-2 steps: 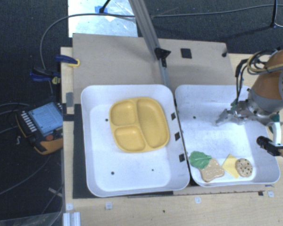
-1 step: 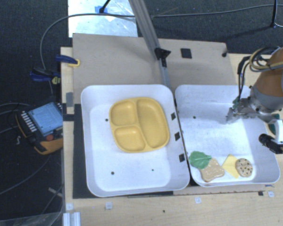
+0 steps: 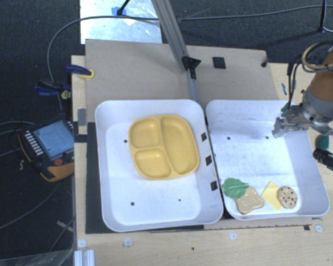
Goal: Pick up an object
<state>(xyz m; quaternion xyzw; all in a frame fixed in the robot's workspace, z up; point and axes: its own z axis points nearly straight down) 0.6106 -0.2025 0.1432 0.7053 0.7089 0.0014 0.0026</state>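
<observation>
I saw a yellow plastic tray (image 3: 162, 147) with three smooth dips lying in the left bin (image 3: 114, 204). In the right bin (image 3: 255, 159), the play food sat along the near edge: a green leaf (image 3: 234, 187) touching a tan bread slice (image 3: 248, 201), then a flat yellow cheese (image 3: 271, 194), then a round spotted cookie (image 3: 287, 197). My gripper (image 3: 283, 124) hung over that bin's far right side, well apart from the food, the arm bent in from the right. Nothing stood between them.

High fixed camera, slanted down, both bins (image 3: 155, 218) framed
</observation>
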